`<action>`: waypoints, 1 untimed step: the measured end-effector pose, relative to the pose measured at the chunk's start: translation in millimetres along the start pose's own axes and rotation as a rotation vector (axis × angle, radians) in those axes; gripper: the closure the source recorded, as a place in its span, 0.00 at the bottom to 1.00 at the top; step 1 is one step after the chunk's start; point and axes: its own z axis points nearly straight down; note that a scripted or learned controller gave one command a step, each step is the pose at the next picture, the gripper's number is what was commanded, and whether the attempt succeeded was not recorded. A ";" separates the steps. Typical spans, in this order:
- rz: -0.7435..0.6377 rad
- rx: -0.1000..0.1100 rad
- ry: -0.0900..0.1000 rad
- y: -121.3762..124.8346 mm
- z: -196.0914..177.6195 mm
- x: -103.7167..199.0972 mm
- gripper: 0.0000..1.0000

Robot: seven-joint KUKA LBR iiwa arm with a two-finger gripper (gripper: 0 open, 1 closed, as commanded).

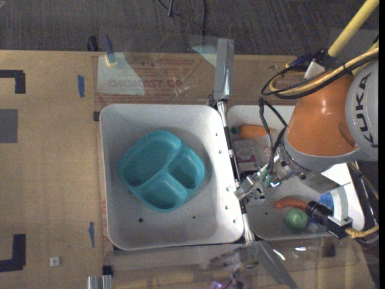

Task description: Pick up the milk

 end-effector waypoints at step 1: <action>-0.025 0.000 0.001 16.2 20.0 32.9 0.00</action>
